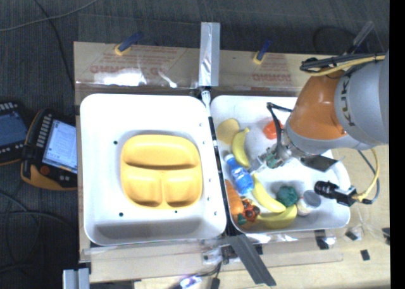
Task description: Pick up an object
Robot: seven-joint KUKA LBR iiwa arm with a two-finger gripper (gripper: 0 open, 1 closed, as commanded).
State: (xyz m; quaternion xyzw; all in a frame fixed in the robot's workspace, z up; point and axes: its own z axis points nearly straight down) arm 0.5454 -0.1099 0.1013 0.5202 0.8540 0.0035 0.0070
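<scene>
Gripper (273, 158) first: from the overhead camera view I see it low inside the right-hand shallow white bin (338, 218), under the grey arm's orange-banded wrist (319, 114). It's dark and small at this slant, and whether it's grasping anything I cannot tell.

It's hovering just above a clutter of toys. Right beside it, to the left, stands a pale yellow plastic banana (240, 147), curved, lying against a cream-yellow rounded piece (226, 128) near the bin's dividing wall. Below that I'm seeing a small clear bottle with a blue label (240, 177), tilted along the wall. A second, brighter yellow banana (269, 199) curls across the bin's lower part, touching a dark green lumpy object (289, 193). A red-orange piece (271, 129) sits behind the gripper, partly hidden.

My call on the target: the pale banana is nearest the tool. I'd judge it light, hollow and stiff, with a smooth skin that could slip, so I'd pinch it across the thick middle, not the tapering tips. The bottle looks rounder and slicker, likely to roll out of a pinch.

Over on the left, the other white bin (101, 129) carries a yellow compartmented plastic tray (161, 169), well apart from the arm.
</scene>
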